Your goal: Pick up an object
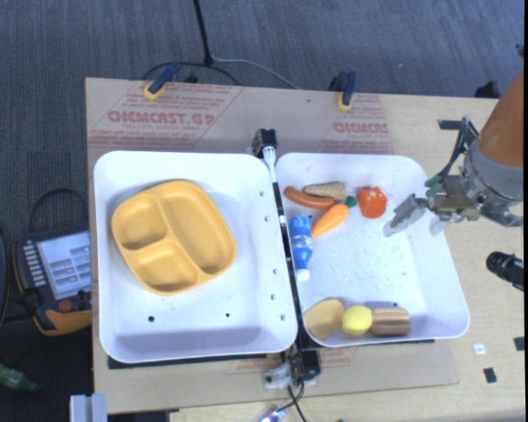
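Note:
The right bin [440,275] holds several toy foods. A red sausage [306,198], a beige bread piece [326,188], an orange carrot [331,219] and a red pepper [372,201] lie near its far edge. Along its left wall lies a blue bottle [300,243]. At the near edge sit a tan round piece [322,317], a yellow lemon [357,320] and a brown cylinder [390,322]. My gripper [420,221] hovers over the bin's right side, to the right of the pepper. It is open, with nothing between its fingers.
The left bin [123,323] holds a yellow divided plate [171,234]. Two clamps [161,80] [343,90] grip the board's far edge. A black post [265,141] stands between the bins at the back. A pendant [57,266] lies on the floor at left.

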Controlling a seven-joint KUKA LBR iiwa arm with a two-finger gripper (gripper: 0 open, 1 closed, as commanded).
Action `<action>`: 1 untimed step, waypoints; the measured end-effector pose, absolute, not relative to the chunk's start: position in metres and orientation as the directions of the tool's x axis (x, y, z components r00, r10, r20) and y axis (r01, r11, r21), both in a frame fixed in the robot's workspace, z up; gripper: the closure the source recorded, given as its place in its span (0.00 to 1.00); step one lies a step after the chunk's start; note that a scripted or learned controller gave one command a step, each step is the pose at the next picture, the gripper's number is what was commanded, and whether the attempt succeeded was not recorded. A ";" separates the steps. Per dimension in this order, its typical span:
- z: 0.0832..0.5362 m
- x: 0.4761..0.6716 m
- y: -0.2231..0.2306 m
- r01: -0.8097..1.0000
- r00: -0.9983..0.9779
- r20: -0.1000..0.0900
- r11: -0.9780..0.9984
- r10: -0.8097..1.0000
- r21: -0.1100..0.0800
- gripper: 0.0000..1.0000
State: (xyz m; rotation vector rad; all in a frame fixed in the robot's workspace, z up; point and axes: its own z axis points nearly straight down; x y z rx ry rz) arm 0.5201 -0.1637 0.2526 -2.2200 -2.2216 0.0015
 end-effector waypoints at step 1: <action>0.153 0.547 -0.119 0.999 0.050 0.001 -0.050 0.999 -0.006 0.00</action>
